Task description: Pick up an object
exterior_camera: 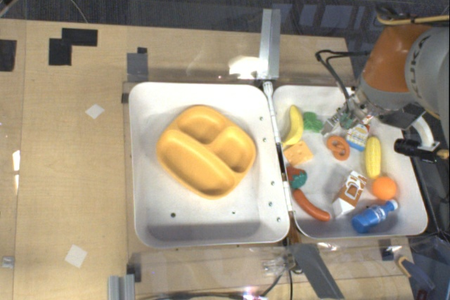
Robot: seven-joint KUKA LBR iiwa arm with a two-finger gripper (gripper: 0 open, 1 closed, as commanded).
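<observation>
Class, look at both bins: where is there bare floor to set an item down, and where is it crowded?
Left bin: bare white floor rings the yellow divided plate, widest along the front wall. Right bin: crowded; toys fill it from banana to blue bottle.

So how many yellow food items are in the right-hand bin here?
3: a banana by the left wall, a cheese wedge just below it, and a corn cob toward the right side. The arm covers the bin's upper right corner, so another may be hidden.
</observation>
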